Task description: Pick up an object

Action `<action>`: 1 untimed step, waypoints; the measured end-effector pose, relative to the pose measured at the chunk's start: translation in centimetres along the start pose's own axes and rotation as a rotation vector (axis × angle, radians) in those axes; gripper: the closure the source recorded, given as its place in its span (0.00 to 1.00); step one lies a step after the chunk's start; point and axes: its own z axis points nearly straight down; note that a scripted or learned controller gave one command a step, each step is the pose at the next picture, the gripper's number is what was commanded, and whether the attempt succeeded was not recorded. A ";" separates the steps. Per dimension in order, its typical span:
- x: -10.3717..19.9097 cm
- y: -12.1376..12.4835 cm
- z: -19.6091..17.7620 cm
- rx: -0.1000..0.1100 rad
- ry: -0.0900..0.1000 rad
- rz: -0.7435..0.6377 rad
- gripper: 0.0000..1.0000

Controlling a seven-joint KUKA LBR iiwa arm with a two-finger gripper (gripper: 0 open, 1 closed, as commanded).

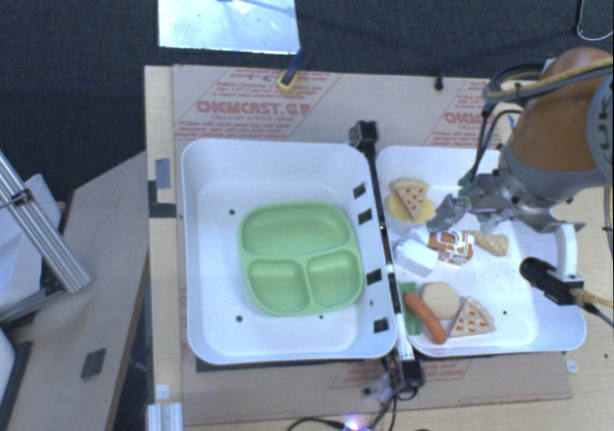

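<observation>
Left bin (206,256): a shallow white plastic tub with rounded corners, sitting on my counter (115,227); smooth and glossy inside.
Green tray (299,257): a pale green moulded plate with three rounded compartments, one long across the top and two smaller below, lying flat in the middle of the left bin.
Divider: black clips run down the seam where the two bins meet.
Right bin (552,328): the same white plastic, holding toy food scattered on its floor.
Pizza slice (411,198): a flat yellow wedge with red dots, near the bin's upper left.
White block (415,255): a small pale rectangular piece just left of the packet.
Packet (453,247): a small orange-and-white wrapped item, crinkly looking, just below my hand.
Sausage (425,317): a smooth red-orange cylinder, lower left.
Round piece (441,299): a tan disc touching the sausage.
Second slice (470,320): another dotted wedge beside the disc.
My hand (459,211): grey metal, low over the right bin above the packet; I cannot tell how it is set.
</observation>
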 end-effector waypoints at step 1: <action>0.0 0.3 -0.6 -0.012 -0.001 -0.002 0.00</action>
